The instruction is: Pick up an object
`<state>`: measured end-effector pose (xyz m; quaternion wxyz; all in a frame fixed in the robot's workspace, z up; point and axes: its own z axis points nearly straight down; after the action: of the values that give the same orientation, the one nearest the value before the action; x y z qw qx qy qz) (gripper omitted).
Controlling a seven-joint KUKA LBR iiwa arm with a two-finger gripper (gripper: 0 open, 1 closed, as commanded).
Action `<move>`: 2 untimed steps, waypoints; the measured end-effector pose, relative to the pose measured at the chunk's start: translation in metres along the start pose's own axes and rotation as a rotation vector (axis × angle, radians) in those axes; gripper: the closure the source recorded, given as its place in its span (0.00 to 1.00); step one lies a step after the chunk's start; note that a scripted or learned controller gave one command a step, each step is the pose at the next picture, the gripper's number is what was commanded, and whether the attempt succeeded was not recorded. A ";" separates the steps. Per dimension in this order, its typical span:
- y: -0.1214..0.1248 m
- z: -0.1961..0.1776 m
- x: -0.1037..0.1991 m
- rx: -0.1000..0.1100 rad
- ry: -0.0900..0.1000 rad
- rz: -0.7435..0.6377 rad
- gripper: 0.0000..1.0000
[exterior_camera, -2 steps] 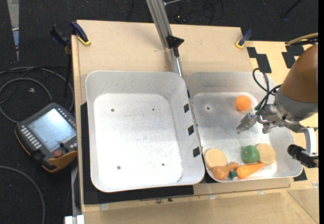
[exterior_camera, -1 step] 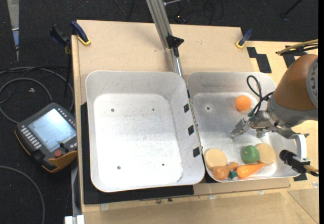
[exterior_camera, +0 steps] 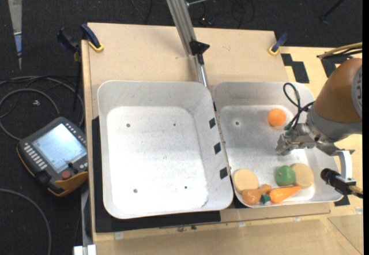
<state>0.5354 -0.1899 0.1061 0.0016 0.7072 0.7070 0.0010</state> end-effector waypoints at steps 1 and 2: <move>0.004 -0.043 0.003 -0.001 -0.001 -0.003 1.00; 0.005 -0.107 0.004 -0.003 -0.002 -0.004 1.00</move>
<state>0.5402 -0.1860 0.2130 0.0033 0.7059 0.7083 0.0015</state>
